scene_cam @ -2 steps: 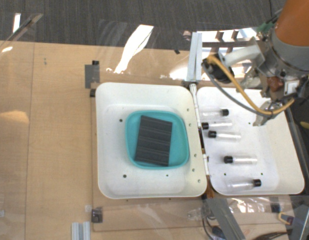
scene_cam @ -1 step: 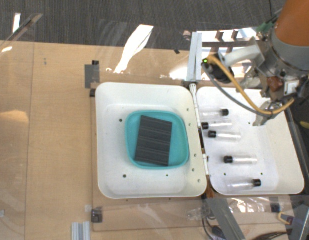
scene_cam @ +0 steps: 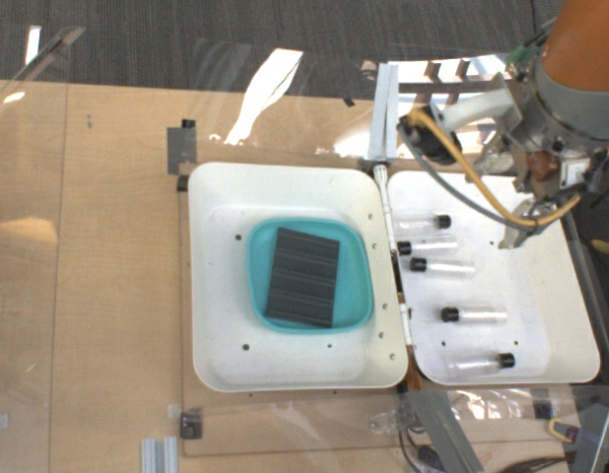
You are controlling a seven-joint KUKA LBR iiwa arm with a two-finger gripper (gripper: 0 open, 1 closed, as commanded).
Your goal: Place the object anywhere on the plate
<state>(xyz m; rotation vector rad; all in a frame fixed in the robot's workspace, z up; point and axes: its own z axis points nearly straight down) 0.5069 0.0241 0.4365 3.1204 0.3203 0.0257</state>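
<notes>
Since the dark ridged block [scene_cam: 304, 278] already lies flat on the teal plate [scene_cam: 257, 264] in the left bin [scene_cam: 211, 264], I log the arm [scene_cam: 580, 47] raised over the right bin [scene_cam: 571, 313] among capped tubes [scene_cam: 430, 224], jaw state impossible to tell.

Dark grey ribbed block [scene_cam: 304, 277] on teal plate [scene_cam: 359, 284]; white bins [scene_cam: 216, 264]; clear tubes [scene_cam: 428, 224], black caps; yellow cable [scene_cam: 472, 183]; orange-banded grey arm [scene_cam: 580, 37]; tan bench [scene_cam: 78, 264].

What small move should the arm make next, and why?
Probably lower the gripper toward one tube in the right bin. The arm sits above that bin's far edge, five tubes lie loose there, and the teal plate in the left bin carries just a dark ridged block.
</notes>
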